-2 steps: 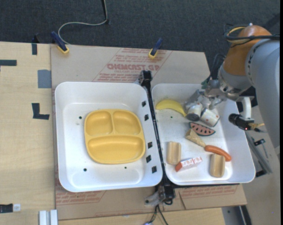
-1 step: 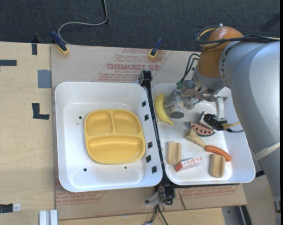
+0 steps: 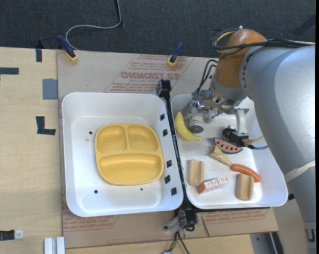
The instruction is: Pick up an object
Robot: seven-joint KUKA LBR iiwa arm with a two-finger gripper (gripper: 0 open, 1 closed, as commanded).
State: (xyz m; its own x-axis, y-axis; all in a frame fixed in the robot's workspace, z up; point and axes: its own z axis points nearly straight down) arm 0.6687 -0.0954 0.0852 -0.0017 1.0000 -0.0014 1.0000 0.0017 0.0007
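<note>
Camera view is showing the claw [image 3: 197, 116] hanging low in the right bin [image 3: 270, 194], over a small can [image 3: 196, 124] beside the banana [image 3: 183, 128] — whether it is clenched I cannot tell. Outward are lying a watermelon slice [image 3: 229, 145], a sausage [image 3: 246, 171], 2 bread pieces and a wrapped bar [image 3: 212, 184]. Left bin [image 3: 74, 142] is holding a yellow tray [image 3: 129, 153].

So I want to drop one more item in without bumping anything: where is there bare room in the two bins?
The left bin has bare floor all around the yellow divided plate, widest along its left wall and front. The right bin is crowded: banana, watermelon slice, hot dog, two buns and a wrapped bar, with the gripper at its back.
</note>
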